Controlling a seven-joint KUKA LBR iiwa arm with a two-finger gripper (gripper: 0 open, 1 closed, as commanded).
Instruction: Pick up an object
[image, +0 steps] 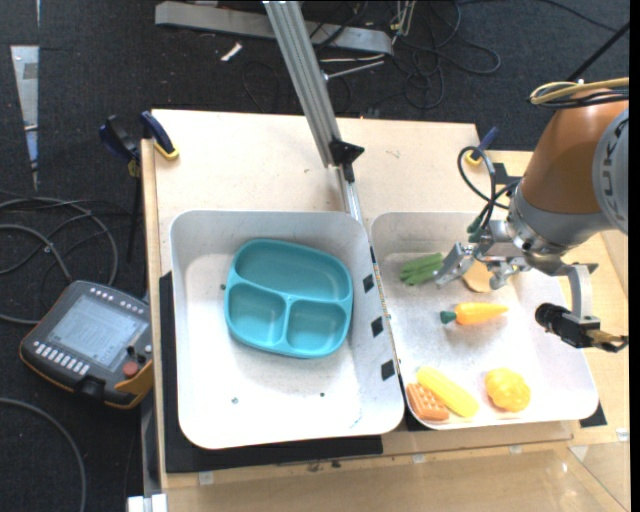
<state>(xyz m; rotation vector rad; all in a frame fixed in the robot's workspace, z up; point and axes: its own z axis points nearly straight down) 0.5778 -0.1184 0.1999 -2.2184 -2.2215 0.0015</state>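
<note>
I hang over the right bin (580, 385), my gripper (480, 262) low near its twelve o'clock side, though I cannot tell how my jaws stand from this angle. The green vegetable (423, 267) lies just at my nine o'clock, the carrot (474, 314) at my six. The yellow corn (447, 391), waffle (427, 402) and lemon-yellow lump (507, 389) sit well apart. My worry: closing between green vegetable and carrot, I may catch nothing, or nudge one away.
</note>
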